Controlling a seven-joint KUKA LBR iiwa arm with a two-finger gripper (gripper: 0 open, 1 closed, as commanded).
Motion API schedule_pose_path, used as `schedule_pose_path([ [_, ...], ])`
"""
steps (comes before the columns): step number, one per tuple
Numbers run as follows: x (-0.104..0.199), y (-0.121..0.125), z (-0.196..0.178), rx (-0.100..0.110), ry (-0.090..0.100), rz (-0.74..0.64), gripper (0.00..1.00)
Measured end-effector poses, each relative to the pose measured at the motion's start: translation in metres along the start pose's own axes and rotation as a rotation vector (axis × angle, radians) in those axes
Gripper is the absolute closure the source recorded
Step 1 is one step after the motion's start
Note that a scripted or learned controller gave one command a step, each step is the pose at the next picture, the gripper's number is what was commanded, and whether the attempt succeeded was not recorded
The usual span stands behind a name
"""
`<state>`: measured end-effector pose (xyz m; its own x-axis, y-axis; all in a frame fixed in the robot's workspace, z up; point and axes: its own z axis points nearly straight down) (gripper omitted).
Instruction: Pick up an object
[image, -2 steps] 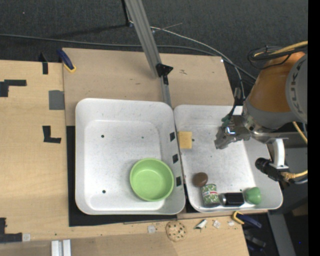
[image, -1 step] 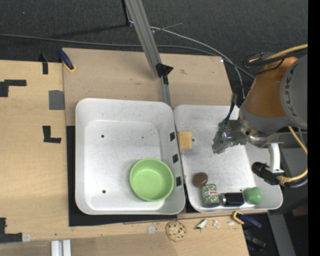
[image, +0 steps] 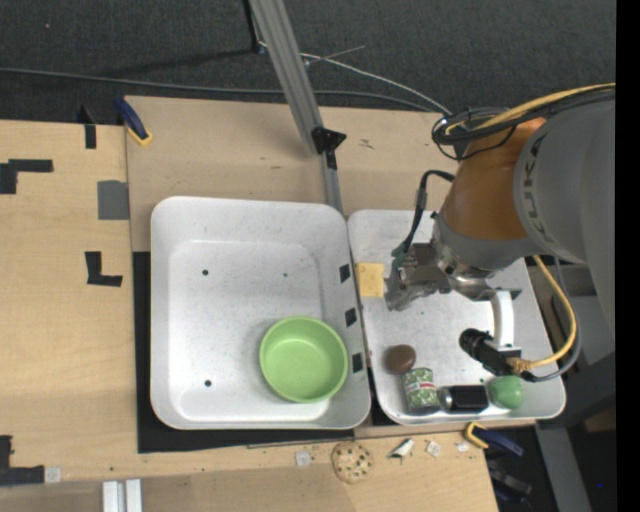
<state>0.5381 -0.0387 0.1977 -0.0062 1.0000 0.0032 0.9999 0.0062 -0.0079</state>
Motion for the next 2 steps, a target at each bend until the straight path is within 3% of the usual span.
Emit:
schedule_pose_path([
  [2, 0.097, -0.005, -0.003, -0.001, -0.001, -0.001, 1.00],
])
